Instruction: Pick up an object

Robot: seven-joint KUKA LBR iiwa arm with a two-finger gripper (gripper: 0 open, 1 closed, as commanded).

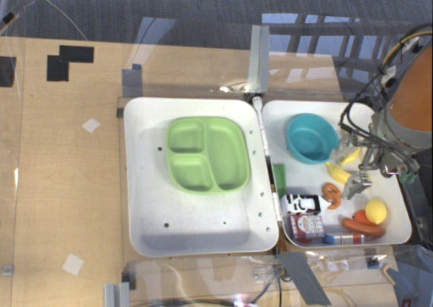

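My gripper (356,182) hangs over the right bin (404,230), at the end of the grey arm with its orange band that comes in from the right. It is just right of a yellow banana (340,172) and above an orange ring-shaped toy (331,194). A yellow lemon (376,211) and a red sausage (362,226) lie below and to its right. A teal bowl (311,138) stands upright at the bin's far left. Nothing visibly rests in the gripper.
A dark red can (308,226), a black and white box (302,202), a green flat piece (279,178) and a marker (345,239) crowd the right bin's near left. A green divided plate (206,153) lies in the left bin (139,170). Cables trail from the arm at the right.
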